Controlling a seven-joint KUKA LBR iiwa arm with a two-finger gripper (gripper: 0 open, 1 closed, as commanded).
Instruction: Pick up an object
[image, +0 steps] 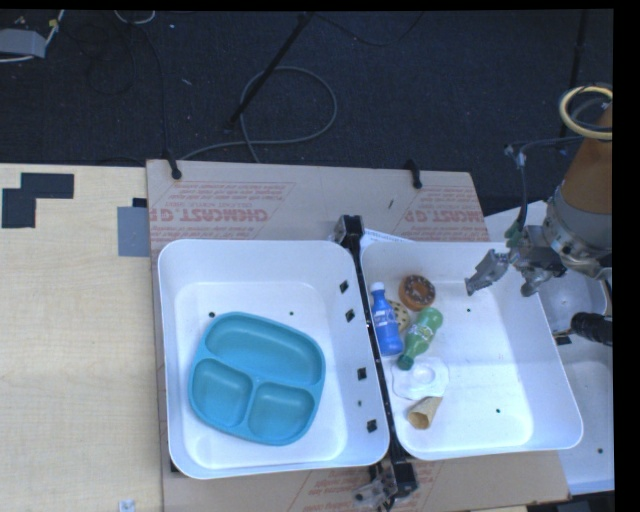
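- Camera view: claw (497, 270) poised over the upper right part of the right bin (520, 420), reaching in from the right, nothing seen between its fingers.
- Cannot tell whether the claw stands apart or together; grey parts blur into one another at this slant.
- Candidate objects bunched along the left side of the right bin, beside the divider: blue bottle (384, 320), green bottle (420, 338) leaning against it, brown round piece (417, 291) just above, white piece (422, 378) below, tan cone-like piece (425, 411) nearest the front.
- Blue divided tray (258, 377) lying alone in the left bin (180, 300), well apart from the claw.
- Best bet, as a judgement: go for a piece with free space around it, such as the tan cone or the brown round piece, rather than the touching bottles; come down straight, centred, fingers across the narrow side.
- Worth avoiding: a descent onto the divider edge or between the two bottles, likely to nudge both and close on neither.
- Hard to make out: something pale and patterned under the bottles, identity unclear; exact shape of the white piece against the white bin; arm cut off at the right edge.
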